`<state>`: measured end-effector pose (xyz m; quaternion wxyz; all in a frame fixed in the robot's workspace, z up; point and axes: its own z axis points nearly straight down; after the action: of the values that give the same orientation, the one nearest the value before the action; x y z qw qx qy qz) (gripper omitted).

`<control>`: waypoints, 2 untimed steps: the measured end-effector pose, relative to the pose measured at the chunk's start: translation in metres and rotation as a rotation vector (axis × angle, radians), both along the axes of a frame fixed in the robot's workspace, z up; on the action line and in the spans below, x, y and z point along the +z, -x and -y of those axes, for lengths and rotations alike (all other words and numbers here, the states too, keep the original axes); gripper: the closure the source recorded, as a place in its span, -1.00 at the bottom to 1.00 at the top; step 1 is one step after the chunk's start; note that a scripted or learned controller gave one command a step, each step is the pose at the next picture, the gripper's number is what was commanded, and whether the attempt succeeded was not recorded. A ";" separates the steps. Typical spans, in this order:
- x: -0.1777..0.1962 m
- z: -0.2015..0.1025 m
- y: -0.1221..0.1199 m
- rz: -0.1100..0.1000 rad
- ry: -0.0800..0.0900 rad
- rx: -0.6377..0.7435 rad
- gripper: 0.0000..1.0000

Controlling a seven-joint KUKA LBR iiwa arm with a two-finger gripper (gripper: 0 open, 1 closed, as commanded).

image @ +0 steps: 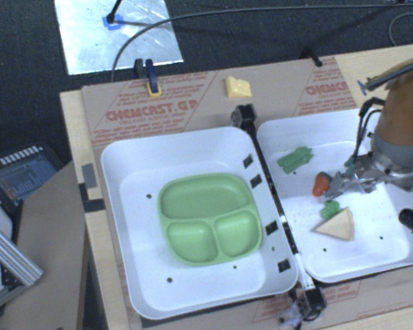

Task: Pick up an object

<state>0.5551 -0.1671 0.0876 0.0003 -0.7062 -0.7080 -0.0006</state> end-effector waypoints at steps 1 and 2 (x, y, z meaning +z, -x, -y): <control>-0.001 0.000 -0.002 0.004 0.002 -0.002 -1.00; 0.010 0.000 -0.003 0.008 0.002 -0.002 1.00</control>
<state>0.5581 -0.1674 0.0975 -0.0033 -0.7070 -0.7072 -0.0024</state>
